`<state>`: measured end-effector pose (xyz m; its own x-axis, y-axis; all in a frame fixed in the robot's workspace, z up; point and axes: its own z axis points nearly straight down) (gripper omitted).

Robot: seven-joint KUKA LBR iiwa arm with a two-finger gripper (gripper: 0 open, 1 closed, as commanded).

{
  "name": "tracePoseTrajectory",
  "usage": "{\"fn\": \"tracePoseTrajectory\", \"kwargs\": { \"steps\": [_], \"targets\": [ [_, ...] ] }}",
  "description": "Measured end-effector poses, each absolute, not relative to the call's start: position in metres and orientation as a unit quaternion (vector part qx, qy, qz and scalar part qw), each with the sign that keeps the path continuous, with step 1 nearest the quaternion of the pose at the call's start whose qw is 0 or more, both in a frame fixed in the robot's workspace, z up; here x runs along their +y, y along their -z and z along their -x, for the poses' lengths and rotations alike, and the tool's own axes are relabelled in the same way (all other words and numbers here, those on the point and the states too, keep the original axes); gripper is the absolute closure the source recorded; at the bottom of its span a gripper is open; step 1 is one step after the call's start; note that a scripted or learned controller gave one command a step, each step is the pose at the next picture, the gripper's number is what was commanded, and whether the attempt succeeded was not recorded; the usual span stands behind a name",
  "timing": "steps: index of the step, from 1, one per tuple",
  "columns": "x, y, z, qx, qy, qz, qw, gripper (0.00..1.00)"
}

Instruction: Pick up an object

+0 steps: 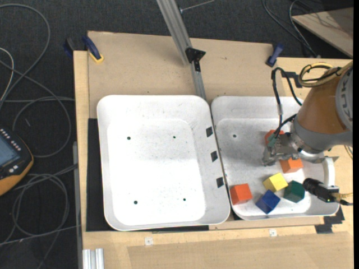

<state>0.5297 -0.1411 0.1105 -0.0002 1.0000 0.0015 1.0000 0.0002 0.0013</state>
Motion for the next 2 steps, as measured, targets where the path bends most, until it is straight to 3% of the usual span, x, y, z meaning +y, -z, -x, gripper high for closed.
{"fn": "tracePoseTrajectory", "kwargs": {
  "steps": [2],
  "targets": [
    [-0.135, -0.221, -0.536, -0.708, 0.0025, 0.706, -0.004, 1.00]
  ]
}}
